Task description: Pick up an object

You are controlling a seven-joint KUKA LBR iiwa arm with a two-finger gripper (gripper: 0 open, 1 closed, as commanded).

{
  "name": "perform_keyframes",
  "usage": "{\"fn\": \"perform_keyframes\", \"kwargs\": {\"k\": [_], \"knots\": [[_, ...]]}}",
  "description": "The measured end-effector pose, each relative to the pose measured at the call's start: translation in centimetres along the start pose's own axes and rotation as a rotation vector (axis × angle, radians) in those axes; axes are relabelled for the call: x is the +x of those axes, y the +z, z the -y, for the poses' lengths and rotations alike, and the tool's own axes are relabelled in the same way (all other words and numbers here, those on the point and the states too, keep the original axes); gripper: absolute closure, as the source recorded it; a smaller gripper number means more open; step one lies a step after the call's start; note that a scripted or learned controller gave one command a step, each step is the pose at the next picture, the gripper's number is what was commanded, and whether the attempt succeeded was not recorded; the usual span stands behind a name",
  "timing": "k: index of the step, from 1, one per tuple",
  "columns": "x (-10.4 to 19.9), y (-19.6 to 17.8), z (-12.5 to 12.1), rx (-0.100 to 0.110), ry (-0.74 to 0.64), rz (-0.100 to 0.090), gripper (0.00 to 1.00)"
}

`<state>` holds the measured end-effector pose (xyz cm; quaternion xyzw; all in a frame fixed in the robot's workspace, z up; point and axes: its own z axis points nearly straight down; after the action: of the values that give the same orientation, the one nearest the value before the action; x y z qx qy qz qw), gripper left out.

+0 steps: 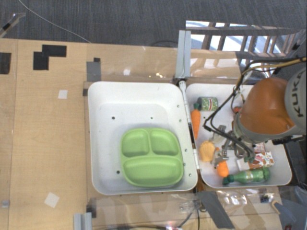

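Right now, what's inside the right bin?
In the right bin: a green can, a carrot, a yellowish item, a small orange piece, a green bottle, a red-and-white packet. The arm covers the bin's middle and far right; the gripper hangs there.

— Where did things lie around the gripper [224,153]?
— It hung in the right bin [286,175]. A bottle [248,177] lay just in front of it, a carrot [195,122] behind and to its left.
— And the divided plate [151,156]?
— Well to its left, in the left bin [103,128].
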<state>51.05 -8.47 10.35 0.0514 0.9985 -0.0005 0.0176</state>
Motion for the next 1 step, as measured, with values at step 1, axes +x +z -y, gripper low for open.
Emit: {"fn": "perform_keyframes", "kwargs": {"k": [1], "knots": [[0.21,-12.89,-1.40,0.000,-0.057,-0.013,1.00]]}}
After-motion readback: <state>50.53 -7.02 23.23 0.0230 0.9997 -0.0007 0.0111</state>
